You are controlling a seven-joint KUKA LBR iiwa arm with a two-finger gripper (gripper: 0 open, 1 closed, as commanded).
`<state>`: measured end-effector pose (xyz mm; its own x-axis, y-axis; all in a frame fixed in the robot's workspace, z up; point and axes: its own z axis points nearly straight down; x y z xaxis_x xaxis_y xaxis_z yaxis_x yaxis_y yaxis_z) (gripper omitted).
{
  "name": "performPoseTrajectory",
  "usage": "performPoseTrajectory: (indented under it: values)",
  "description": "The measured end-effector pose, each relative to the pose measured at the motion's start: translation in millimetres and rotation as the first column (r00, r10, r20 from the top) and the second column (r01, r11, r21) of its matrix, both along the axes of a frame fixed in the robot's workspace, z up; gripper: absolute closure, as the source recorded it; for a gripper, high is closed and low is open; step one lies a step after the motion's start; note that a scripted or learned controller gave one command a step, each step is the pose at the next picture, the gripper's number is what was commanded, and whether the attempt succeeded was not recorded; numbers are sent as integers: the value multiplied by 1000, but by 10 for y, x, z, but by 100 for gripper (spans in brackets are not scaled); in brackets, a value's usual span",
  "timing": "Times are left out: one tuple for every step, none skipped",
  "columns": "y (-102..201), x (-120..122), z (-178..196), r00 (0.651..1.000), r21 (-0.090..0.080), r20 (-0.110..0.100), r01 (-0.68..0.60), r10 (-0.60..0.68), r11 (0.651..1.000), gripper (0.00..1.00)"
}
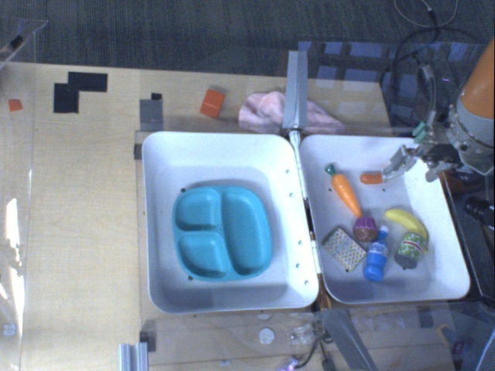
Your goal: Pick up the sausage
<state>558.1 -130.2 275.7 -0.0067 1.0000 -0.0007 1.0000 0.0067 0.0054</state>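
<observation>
My end effector (396,166) hung over right bin (448,284), upper part, just right of sausage (371,178). Could not tell its state. Sausage lay on bin floor, near carrot (344,192), well above banana (407,220).

Small orange-red sausage (371,178), right bin

— Any room round the sausage (371,178)?
— Bare floor above and right of it. The carrot (344,192) lies near its left; the banana (407,221) sits below, apart.
</observation>
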Motion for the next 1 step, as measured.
performPoseTrajectory:
  values:
    - [47, 1102, -215, 977, -2, 1, -213, 213, 977, 0]
